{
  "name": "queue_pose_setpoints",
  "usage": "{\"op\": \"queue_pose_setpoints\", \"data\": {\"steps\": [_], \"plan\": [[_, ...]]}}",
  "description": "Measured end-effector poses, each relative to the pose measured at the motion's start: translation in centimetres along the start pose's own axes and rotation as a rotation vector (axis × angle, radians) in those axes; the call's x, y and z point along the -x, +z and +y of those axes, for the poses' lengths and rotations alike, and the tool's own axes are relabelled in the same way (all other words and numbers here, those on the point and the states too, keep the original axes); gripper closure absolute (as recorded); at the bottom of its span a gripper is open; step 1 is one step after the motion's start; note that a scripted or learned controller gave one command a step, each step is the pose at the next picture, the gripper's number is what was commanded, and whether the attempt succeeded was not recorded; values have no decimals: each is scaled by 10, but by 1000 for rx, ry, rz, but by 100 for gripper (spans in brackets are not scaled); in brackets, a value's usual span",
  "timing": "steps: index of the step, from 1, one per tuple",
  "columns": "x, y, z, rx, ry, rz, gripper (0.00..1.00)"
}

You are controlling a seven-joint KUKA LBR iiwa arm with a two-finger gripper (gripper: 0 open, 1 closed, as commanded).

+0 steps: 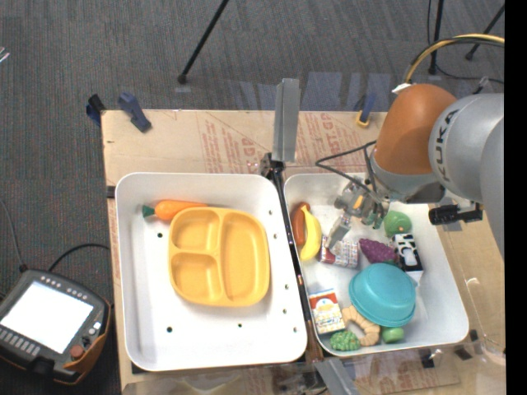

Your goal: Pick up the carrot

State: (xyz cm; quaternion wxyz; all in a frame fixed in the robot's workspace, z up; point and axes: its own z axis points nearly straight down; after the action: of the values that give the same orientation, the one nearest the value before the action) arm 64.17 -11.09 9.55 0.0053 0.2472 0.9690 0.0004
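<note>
We saw the orange toy carrot with its green top (171, 210) lying at the upper left of the left white bin (140, 319), touching the yellow divided plate (219, 255). Our pincer (339, 235) hung over the right bin, well apart from it; we could not tell its state.

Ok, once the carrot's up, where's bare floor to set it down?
Left bin: bare floor in front of and left of the yellow divided plate; the carrot lies against the plate's far-left edge. Right bin is crowded: banana, teal bowl, small carton, with the gripper above.
</note>
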Motion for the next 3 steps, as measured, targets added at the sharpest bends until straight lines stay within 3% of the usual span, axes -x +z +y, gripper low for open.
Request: {"op": "queue_pose_setpoints", "data": {"steps": [1,2,3], "plan": [[16,-91,-34,-1,196,1,0],[25,1,-65,2,252,-2,0],[-9,-11,-13,-5,447,10,0]]}}
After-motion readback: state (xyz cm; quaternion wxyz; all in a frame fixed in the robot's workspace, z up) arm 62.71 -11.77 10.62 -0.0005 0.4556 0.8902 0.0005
